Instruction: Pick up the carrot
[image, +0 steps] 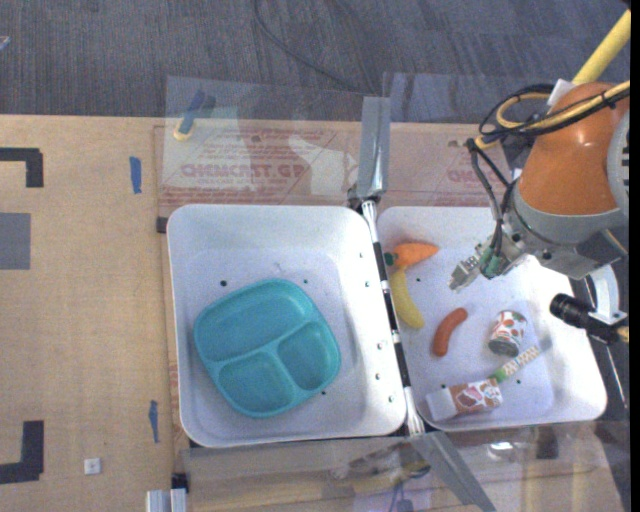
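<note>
The carrot (414, 254), orange with a green stub at its left end, lies in the right bin (570, 400) near the far left corner. It rests just above a yellow banana (405, 299). My gripper (468, 271) hangs over the right bin, a short way right of and slightly nearer than the carrot's tip, apart from it. Nothing is seen in its grasp. The grey arm with its orange band (572, 165) reaches in from the upper right.
In the right bin there are also a red sausage (449, 331), a small can (508, 333), a flat packet (466, 398) and a thin striped stick (521, 362). A teal divided plate (265, 346) lies in the left bin (200, 240). Black cables loop above the arm.
</note>
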